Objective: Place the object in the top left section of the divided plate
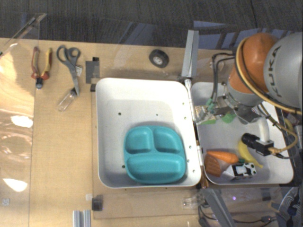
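The gripper (214, 113) is hovering over the right bin (284, 176) near its back left corner; its state cannot be told. The carrot (226, 156) and banana (246, 152) are lying crowded at the front edge, risking a mis-grasp. The plate (155, 154) is waiting in the left bin (113, 126).

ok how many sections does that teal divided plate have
3. On the teal plate, two small sections sit side by side along the top, top left and top right, with one wide section across the bottom.
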Controlling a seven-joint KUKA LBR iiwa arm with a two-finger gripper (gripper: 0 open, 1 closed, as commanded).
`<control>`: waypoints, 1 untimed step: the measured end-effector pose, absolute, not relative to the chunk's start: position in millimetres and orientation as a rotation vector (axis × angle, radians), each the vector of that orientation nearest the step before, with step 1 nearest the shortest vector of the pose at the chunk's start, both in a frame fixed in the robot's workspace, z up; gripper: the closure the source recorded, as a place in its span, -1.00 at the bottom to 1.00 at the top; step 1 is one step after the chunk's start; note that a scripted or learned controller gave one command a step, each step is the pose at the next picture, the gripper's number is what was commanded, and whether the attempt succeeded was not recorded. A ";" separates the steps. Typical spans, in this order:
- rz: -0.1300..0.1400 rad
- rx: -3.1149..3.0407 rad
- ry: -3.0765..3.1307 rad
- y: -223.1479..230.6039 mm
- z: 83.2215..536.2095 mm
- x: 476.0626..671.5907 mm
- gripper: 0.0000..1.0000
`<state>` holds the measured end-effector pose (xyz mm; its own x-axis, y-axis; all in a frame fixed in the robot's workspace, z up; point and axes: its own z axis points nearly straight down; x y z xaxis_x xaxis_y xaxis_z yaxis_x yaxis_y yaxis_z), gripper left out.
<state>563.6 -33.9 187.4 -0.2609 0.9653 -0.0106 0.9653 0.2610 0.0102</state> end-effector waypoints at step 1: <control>0.007 1.624 2.683 34.2 185.3 545.3 1.00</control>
<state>545.3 34.2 185.3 -0.4638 0.8859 -0.0021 0.8859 0.4638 0.0063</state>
